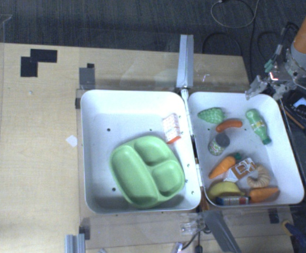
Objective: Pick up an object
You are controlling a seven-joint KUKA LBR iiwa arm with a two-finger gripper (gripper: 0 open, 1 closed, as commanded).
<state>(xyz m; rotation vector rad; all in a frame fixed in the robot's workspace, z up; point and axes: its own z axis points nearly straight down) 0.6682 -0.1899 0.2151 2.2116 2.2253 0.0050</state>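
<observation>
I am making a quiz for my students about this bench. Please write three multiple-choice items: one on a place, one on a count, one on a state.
1. Where does the green divided tray lie?
A. in the left bin
B. in the right bin
C. on the bench outside the bins

2. How many compartments does the tray have?
A. one
B. three
C. six

3. How does the green bottle rest?
A. standing upright
B. lying on its side
C. held by the gripper

Answers:
1 A: the tray sits on the floor of the left bin.
2 B: one long section and two smaller ones show.
3 B: it lies flat in the right bin, with the gripper above that bin's far corner, apart from it.
</observation>
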